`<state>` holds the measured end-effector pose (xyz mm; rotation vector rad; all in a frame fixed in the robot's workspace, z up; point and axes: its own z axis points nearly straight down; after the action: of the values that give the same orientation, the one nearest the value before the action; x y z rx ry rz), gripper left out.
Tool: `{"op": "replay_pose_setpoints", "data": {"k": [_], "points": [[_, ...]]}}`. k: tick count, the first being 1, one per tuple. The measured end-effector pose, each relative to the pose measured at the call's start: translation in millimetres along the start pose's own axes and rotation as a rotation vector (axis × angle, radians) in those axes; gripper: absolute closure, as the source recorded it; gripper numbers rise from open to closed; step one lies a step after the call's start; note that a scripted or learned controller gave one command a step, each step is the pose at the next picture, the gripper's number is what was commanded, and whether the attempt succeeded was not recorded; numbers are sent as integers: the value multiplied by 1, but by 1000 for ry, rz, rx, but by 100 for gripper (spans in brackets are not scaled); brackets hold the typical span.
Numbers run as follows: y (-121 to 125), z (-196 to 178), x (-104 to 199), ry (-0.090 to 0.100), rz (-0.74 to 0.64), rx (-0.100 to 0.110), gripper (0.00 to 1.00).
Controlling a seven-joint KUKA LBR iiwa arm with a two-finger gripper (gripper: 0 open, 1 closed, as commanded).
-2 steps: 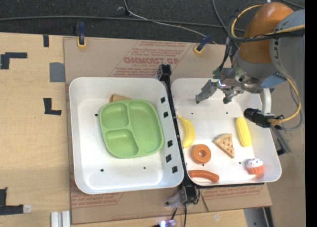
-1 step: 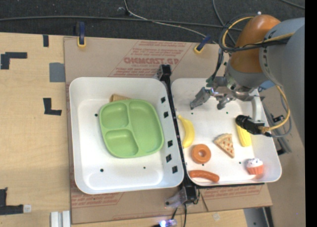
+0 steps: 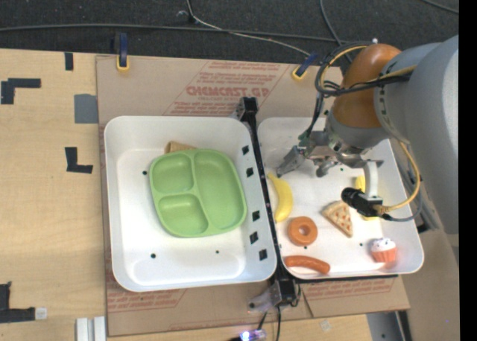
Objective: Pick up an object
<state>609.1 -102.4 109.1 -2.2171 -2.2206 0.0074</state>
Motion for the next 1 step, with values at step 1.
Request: {"op": "replay_pose_setpoints", "data": {"k": [1], "points": [[1, -13, 1, 1, -2, -3, 100]]}}
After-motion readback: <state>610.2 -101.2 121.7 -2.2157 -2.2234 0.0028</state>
